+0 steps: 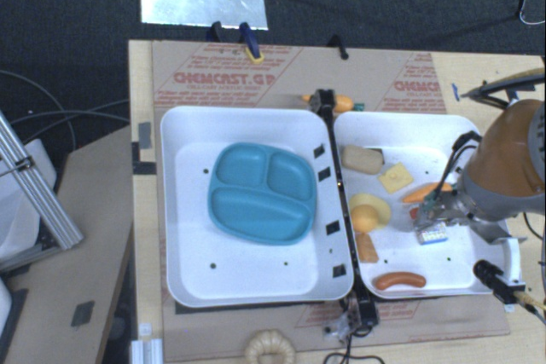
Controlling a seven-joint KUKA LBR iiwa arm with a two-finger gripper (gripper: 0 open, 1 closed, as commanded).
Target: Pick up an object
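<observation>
- Reading the scene, you find the arm reaching in from the right over the right bin, with the gripper lowered among the food items.
- You cannot tell how far the fingers are spread; the wrist hides them, and nothing is visibly clamped between them.
- Treat the pick as not yet done: no object is seen lifted clear of the bin floor.
- Note the nearest candidates. A small pale block lies directly under the gripper, touching or nearly touching it. An orange carrot-shaped piece lies just beside the gripper, toward the bin's middle.
- The other items rest apart from the gripper:
  - a tan bread-like piece near the divider;
  - a yellow cheese-like square beside it;
  - a yellow and orange rounded fruit against the divider;
  - a brown stick below that fruit;
  - a sausage near the front wall.
- The left bin holds a blue sectioned plate, well apart from the arm.
- Remaining steps, as judged: close on one item, confirm it sits between the fingers, and raise it off the bin floor.
</observation>
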